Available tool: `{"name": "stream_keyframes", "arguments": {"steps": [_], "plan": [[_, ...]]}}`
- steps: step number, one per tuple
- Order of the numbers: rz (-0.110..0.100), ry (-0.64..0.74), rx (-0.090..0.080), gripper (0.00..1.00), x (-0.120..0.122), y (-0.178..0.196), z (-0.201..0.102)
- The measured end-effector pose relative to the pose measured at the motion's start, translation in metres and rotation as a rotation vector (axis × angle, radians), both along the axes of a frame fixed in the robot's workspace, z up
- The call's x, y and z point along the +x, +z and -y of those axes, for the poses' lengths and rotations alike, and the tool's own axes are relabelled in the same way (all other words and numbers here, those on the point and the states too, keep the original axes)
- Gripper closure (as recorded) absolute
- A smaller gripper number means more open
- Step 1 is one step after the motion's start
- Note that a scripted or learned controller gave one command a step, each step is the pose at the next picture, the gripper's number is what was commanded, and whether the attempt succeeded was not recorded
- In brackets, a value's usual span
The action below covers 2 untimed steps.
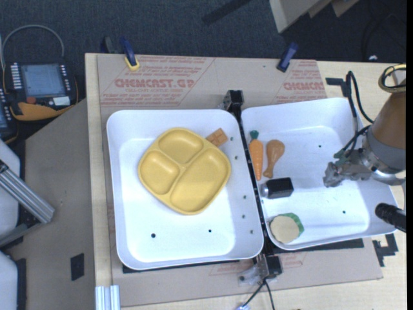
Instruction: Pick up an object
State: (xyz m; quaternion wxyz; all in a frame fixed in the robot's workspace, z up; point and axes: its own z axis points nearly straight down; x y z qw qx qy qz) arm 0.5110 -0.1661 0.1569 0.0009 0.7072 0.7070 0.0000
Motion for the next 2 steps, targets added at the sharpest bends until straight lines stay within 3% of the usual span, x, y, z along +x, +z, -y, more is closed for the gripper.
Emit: {"name": "stream_keyframes", "arguments": {"steps": [2], "plan": [[0.006,0.001,-0.002,1.00,0.010,0.109,0.000]]}}
